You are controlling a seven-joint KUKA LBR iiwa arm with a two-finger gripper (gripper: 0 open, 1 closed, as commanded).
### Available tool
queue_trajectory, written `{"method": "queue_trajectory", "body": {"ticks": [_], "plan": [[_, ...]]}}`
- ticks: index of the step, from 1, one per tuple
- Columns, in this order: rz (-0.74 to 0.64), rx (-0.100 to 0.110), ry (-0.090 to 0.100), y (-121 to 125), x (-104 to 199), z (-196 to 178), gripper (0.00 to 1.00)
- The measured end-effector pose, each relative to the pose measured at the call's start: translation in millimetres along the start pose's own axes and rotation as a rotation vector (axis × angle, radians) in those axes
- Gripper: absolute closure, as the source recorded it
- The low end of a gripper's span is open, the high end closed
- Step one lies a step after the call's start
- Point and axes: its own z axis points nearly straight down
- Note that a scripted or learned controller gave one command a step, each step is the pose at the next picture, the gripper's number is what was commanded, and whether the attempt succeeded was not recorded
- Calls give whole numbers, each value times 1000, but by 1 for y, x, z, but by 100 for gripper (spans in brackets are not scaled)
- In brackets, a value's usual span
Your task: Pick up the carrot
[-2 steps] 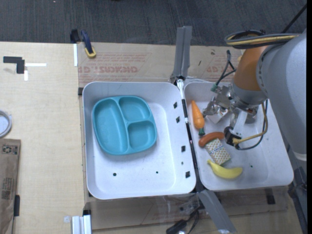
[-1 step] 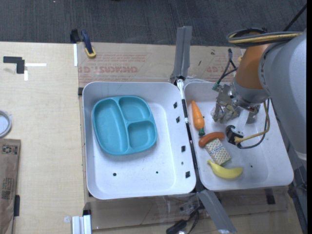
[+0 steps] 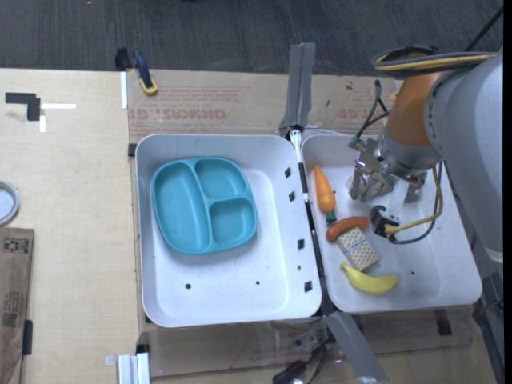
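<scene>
Two shallow white bins (image 3: 160, 238) fill your bench; the metal two-finger gripper (image 3: 366, 189), its spread impossible to tell, hovers right of the orange tapered carrot (image 3: 322, 187); approach leftward, centred.

Carrot (image 3: 322, 188): orange, tapered, with a small green stub at the lower end. Lay flat on the white floor of the right bin (image 3: 448, 282), in its upper left part, close beside the wall shared with the left bin. Ran lengthwise from top to bottom of the view, leaning slightly, narrow tip toward the far wall, thicker end and green stub toward the near side. Rested free on the bin floor, whole and unbroken, clearly visible along its full length.
</scene>
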Motion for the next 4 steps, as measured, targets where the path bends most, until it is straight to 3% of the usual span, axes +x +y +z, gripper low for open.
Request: {"method": "queue_trajectory", "body": {"ticks": [1, 2, 3, 4], "plan": [[497, -2, 2, 10, -1, 9, 0], [493, 1, -1, 10, -1, 0, 100], [493, 1, -2, 9, 0, 0, 0], [578, -2, 3, 31, 12, 9, 0]]}}
